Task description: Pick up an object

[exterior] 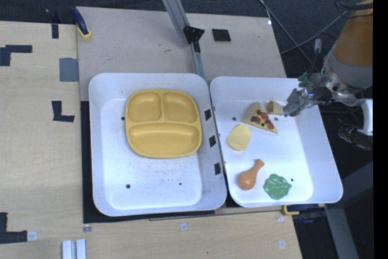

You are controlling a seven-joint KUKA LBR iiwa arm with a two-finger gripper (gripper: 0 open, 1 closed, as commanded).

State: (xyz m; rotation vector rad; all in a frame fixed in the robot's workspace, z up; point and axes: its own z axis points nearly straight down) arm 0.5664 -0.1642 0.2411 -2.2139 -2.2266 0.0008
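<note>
At the right of the frame the grey two-finger gripper (295,103) sits low over the upper part of the right-hand shallow white plastic bin (315,148), its tip just beside the crust end of a toy pizza slice with red and dark toppings (262,117); how far the tool is open cannot be told at this angle, and nothing can be seen held in it. The likeliest target, by my reading, is that slice. The risk is that a flat, thin wedge lying on the bin floor gives little to close on, so the tip may skid it toward the bin wall or close on air. A push could also knock it into the pale yellow rounded toy piece (239,137) just below it. Lower in the same bin lie an orange-brown toy drumstick (250,174) and a green leafy toy vegetable (277,186), well apart from the tool. The left-hand white bin (109,148) holds a yellow three-compartment plastic plate (163,123). No brand, label or readable writing can be made out anywhere.
</note>
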